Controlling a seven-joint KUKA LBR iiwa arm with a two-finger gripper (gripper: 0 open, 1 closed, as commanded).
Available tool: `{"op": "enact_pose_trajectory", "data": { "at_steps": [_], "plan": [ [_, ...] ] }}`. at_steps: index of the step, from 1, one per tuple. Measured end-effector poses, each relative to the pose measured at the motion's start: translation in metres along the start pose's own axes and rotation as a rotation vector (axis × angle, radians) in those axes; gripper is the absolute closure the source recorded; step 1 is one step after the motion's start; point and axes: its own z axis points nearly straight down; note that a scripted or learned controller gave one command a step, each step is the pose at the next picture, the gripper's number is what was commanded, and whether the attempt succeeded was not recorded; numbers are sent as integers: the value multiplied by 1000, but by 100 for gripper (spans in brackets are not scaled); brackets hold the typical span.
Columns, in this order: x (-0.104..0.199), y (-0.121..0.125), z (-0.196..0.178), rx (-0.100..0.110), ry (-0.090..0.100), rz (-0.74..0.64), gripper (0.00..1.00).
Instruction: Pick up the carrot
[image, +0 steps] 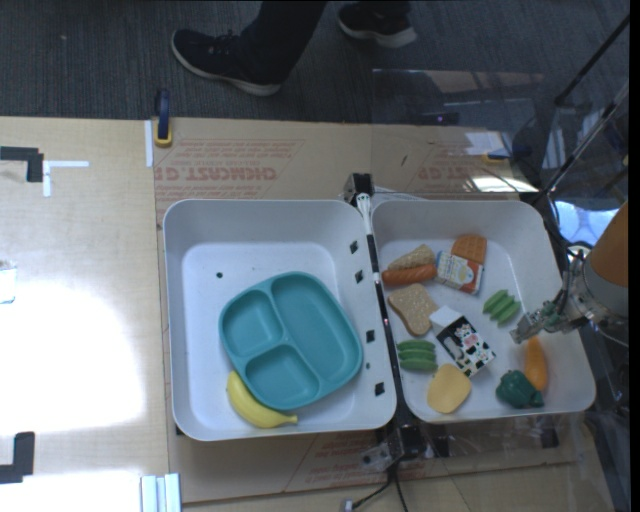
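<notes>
I see the pincer (527, 326) hovering just above the carrot (537, 362), which lies near the right bin's (560, 265) right wall beside the broccoli (519, 390); how far it's spread, I cannot tell.

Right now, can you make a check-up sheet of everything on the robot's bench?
Surface: cardboard-covered bench bearing a left bin and a right bin, side by side.
Job's things: carrot lying near the right bin's right wall, beside a dark green vegetable.
Clutter: teal divided plate and banana in the left bin; toast slice, small carton, cow-print card and green pods in the right bin.
Grippers: gripper low over the right bin, just above the carrot, holding nothing I can see.
Cables: black cable at the front edge.
Surroundings: shoes on grey carpet.
</notes>
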Motion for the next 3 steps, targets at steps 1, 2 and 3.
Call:
{"op": "enact_pose_trajectory", "data": {
  "at_steps": [1, 2, 3],
  "plan": [
    [58, 42, -30, 7, 2, 264, 100],
    [58, 42, -30, 8, 2, 264, 0],
    [7, -20, 4, 9, 10, 191, 0]
  ]
}}
